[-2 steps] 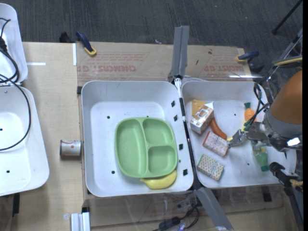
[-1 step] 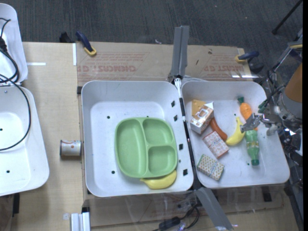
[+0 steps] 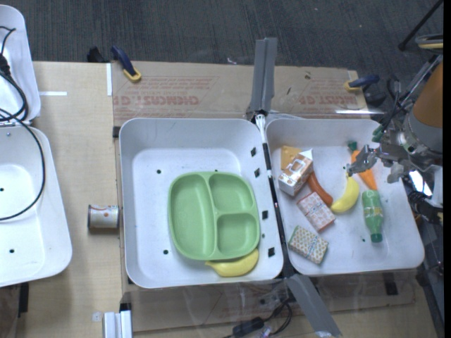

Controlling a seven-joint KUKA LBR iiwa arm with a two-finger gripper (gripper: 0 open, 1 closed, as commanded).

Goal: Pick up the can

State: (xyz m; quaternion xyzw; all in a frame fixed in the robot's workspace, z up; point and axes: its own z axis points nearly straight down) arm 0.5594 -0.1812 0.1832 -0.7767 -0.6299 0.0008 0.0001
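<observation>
The can (image 3: 103,217) is a small silver tin with an orange-red end. It lies on its side on the wooden bench, just outside the left wall of the left bin (image 3: 141,146). My gripper (image 3: 368,162) hangs over the far right part of the right bin (image 3: 394,255), above a carrot (image 3: 368,178) and the top of a yellow banana (image 3: 345,196). It is far to the right of the can, with the whole left bin between them. Nothing shows in its grasp.
A green divided plate (image 3: 215,215) lies in the left bin with a second banana (image 3: 232,265) at its front edge. The right bin holds several small boxes (image 3: 315,211), a green bottle (image 3: 372,215) and a red sausage-like piece (image 3: 319,187). White tubs (image 3: 28,210) stand at far left.
</observation>
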